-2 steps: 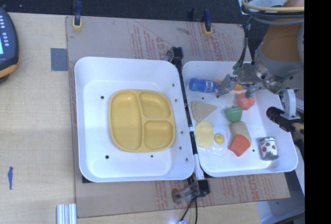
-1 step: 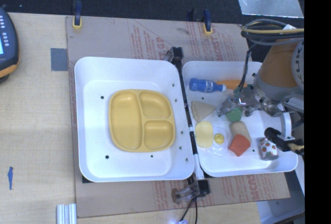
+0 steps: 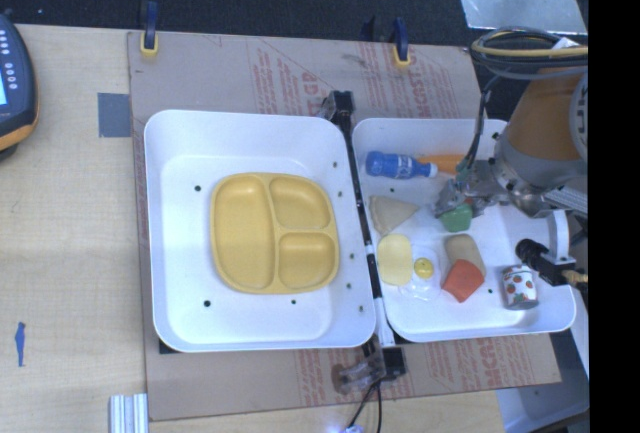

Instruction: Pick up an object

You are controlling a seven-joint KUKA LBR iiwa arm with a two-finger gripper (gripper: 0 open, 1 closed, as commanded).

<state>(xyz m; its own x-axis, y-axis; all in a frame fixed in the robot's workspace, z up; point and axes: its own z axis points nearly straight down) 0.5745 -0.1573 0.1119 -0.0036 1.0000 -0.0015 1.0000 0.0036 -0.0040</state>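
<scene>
Two bins on your tabletop [image 3: 70,221], and your end effector [image 3: 458,201] is down in the right bin [image 3: 480,326], right over a small green block [image 3: 457,218]. Looks like the block sits at the fingertips, touching, but you can't tell how wide they're spread or whether they've got it. Just beside it: a tan piece [image 3: 463,248], a red block [image 3: 462,280], a blue bottle [image 3: 398,165]. The left bin [image 3: 180,321] has a yellow divided tray [image 3: 273,231]. Brown cardboard [image 3: 290,71] lies under both.

bright even overhead light, glare on white bins [image 3: 170,221], slightly soft focus
</scene>
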